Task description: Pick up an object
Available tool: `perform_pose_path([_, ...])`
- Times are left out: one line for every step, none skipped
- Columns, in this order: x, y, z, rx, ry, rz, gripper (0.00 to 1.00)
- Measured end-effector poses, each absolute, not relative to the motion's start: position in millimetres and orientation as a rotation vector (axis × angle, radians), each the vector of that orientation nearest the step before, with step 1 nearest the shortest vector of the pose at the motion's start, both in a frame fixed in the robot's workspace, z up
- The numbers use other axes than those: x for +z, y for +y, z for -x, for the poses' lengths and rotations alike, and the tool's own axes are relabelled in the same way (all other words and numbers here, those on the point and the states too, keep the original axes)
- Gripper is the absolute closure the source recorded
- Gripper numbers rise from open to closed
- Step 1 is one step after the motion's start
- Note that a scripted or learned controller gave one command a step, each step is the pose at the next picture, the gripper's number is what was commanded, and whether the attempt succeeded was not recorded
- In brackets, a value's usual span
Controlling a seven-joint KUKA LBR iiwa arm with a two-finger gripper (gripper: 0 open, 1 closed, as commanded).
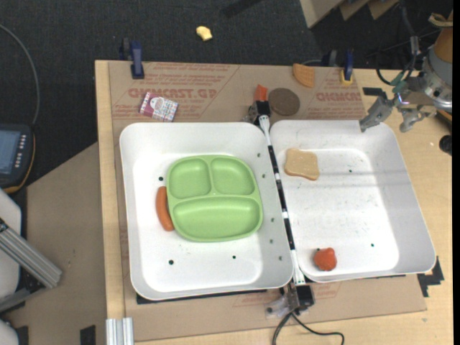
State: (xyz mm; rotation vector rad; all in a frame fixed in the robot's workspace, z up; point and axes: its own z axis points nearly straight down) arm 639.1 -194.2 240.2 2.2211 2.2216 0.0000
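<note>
At the near edge of the bench (180, 315), a small black connector with a cable (302, 297) is seen at the gap between the two bins. In the right bin (402, 214), a small red object (325, 259) (rounded, possibly a toy fruit) lies close to the near rim, toward the bin's left corner. In the left bin (140, 192), a green divided plate (214, 197) is placed near the centre, with three compartments visible. An orange sausage-shaped object (164, 208) lies just beside the plate's left edge, on the bin floor.

Farther back in the right bin, a tan slice of toy bread (301, 164) rests flat near the dividing rim, well apart from the red object.

Beyond the bins, on the cardboard sheet (208, 85), a small printed packet (158, 106) is seen at the left, a dark round disc (284, 101) near the middle, and an orange wedge (305, 75) at the far edge. Blue clamps (134, 57) are fixed along that edge.

The hand (392, 112) is located at the far right corner of the right bin, above the rim, with the arm entering from the right. Its two fingers (374, 113) are spread apart and angled downward (nothing is seen between them). The hand is well apart from every object in the bins.
</note>
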Motion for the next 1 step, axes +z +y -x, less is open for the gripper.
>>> perform_pose_path([157.5, -128.2, -627.6, -0.004, 2.234, -2.222, 0.0])
